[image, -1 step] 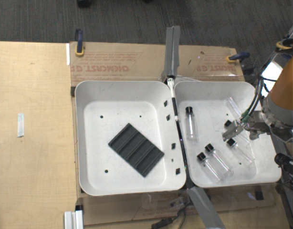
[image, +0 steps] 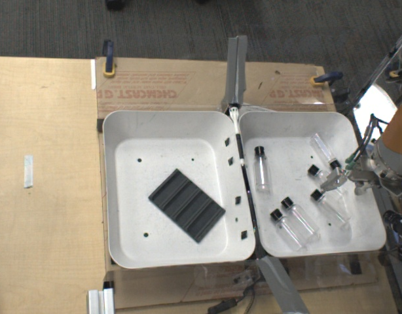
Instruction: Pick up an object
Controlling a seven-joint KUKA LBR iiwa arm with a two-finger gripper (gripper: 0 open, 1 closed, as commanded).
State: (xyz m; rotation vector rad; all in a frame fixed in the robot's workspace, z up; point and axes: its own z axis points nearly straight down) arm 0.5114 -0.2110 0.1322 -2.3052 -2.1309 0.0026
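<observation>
Tool [image: 335, 182] sits low in the right bin [image: 306, 247] among the clear black-capped vials [image: 260, 169]; honestly can't tell its grip state. Dark ribbed tray [image: 186, 205] lies in the left bin [image: 122, 241].

Wooden bench [image: 44, 175] with a cardboard sheet [image: 188, 84] clamped on top. Two white bins sit side by side on the cardboard: left bin [image: 122, 241], right bin [image: 365, 241], rims touching.
</observation>
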